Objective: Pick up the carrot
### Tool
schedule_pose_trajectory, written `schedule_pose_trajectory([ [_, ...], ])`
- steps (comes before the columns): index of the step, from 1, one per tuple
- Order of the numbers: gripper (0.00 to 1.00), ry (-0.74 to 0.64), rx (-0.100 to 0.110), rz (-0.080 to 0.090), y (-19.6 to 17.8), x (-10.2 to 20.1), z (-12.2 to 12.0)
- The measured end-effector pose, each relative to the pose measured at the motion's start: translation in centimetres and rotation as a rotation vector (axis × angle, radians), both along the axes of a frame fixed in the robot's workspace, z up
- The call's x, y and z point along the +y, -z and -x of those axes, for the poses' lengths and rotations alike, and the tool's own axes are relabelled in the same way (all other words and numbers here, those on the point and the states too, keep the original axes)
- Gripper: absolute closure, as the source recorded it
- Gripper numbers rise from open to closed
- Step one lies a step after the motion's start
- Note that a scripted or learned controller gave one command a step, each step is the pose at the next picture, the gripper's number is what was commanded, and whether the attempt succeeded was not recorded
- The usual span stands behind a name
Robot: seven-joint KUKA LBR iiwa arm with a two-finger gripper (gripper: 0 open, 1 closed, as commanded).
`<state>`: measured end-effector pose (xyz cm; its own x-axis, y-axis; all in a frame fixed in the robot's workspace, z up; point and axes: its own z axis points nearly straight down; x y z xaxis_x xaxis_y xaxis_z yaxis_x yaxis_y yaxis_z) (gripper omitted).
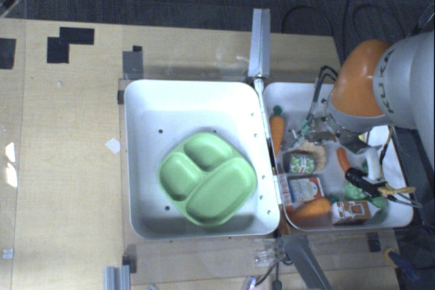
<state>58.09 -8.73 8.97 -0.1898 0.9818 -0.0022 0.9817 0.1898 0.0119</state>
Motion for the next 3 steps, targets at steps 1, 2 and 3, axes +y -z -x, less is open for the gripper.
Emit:
schedule_pose_trajectory([
  [1,1.00,-0.002,-0.006,-0.001,-1.2,0.2,-0.2],
  [2,1.00,0.248,0.007,-0.002,-9.6,6.4,-2.6],
  [3,1.00,0.295,0.008,-0.002,-12.2,9.4,-2.6],
])
